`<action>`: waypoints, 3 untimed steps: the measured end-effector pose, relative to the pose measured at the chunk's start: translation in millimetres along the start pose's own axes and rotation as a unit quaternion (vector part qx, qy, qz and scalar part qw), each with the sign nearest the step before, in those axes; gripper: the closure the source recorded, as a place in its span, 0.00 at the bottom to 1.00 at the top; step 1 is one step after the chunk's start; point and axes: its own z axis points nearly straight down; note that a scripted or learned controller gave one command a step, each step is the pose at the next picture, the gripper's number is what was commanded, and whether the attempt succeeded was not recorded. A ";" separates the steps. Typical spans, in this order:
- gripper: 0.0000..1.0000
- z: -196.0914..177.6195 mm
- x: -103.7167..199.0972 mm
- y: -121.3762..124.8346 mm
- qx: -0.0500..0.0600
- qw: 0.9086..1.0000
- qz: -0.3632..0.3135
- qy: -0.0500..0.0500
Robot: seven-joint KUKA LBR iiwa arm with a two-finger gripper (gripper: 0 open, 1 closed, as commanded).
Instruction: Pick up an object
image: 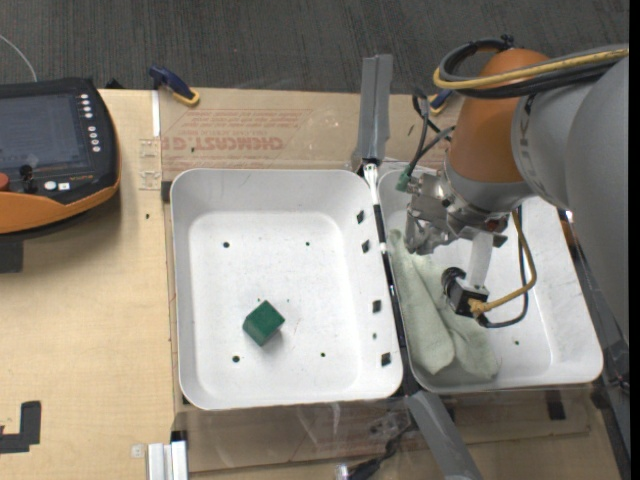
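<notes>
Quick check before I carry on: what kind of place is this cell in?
Probably a robotics lab or test bench, not a home. A teach pendant lies on the plywood bench, two white bins sit side by side, and a green block looks like a practice object.

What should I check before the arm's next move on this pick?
1. Target present: pale crumpled cloth lies along the left wall of the right white bin. Ok.
2. Gripper position: two-finger gripper sits over the cloth's upper end. Ok.
3. Finger state and grasp: hidden by the wrist. Cannot tell.
4. Cable clearance: yellow cable loops low over the right bin near the cloth. Not ok, could snag.
5. Other object: small green cube sits in the left white bin, well away from the arm. Ok.
</notes>
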 end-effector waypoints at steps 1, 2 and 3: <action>1.00 0.4 -12.3 -84.0 0.001 0.999 0.050 0.000; 1.00 -0.1 11.9 -93.0 0.000 0.999 0.053 0.000; 1.00 0.5 31.5 -99.6 0.001 0.991 0.137 0.000</action>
